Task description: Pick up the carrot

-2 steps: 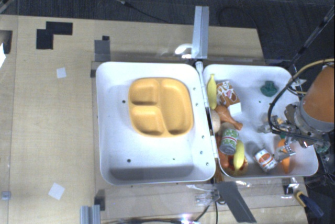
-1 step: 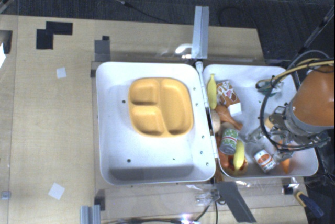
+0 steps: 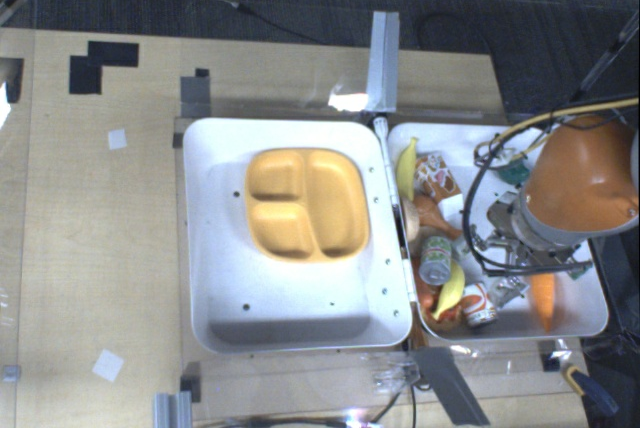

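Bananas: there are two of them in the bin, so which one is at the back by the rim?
The greenish-yellow banana, lying by the right bin's back corner. The other banana lies nearer the front, beside the can.

You'll find no legible text here: the can (image 3: 436, 259) and snack packet (image 3: 436, 176) carry printed labels, all too small to read.

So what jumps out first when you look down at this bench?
The yellow divided plate, alone in the left bin. Then the robot arm's big orange band looming over the right bin, where a banana, a can and a carrot lie crowded together.
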